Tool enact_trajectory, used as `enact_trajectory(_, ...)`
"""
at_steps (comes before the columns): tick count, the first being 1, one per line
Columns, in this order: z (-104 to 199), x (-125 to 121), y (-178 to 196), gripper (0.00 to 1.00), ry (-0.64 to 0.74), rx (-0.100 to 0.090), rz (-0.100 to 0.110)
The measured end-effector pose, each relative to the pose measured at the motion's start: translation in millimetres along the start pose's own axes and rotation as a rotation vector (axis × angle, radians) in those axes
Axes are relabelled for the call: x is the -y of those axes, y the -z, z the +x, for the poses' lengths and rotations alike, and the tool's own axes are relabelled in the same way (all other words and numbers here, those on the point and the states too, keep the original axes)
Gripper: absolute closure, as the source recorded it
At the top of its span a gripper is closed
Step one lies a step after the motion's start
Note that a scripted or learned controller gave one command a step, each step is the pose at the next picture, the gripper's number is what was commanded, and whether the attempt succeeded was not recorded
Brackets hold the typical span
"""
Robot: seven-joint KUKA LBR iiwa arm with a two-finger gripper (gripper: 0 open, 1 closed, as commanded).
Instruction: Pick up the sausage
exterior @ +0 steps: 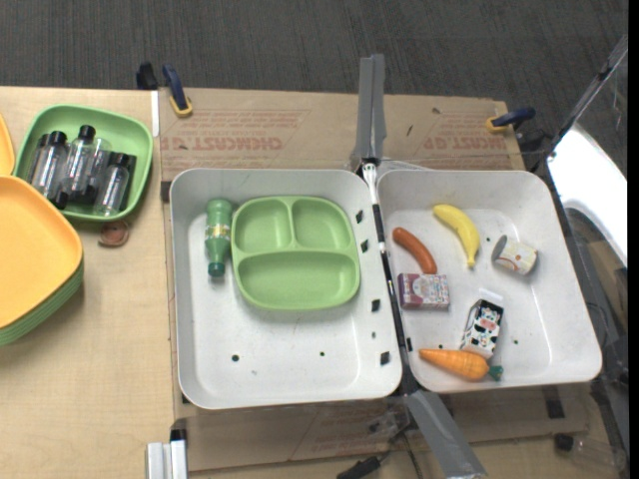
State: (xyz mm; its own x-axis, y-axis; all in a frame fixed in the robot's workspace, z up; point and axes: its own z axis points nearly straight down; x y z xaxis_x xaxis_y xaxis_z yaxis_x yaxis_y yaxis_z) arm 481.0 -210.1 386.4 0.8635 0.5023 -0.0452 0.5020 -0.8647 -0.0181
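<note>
The sausage (415, 249), a short reddish-brown link, lies slantwise in the right bin (559, 267) near its left wall. A yellow banana (459, 231) lies just to its right, and a small purple carton (423, 290) sits directly in front of it.
The right bin also holds a small white cup (515, 256) on its side, a black-and-white milk carton (484, 325) and a carrot (456, 363). In the left bin (200, 357) sit a green divided plate (296, 251) and a green bottle (218, 236). A green tray of vials (84, 163) and stacked plates (35, 267) stand at left.
</note>
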Motion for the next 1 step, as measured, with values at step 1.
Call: enact_trajectory(1,-0.3,-0.8,7.0,1.00,0.002,0.006,0.003)
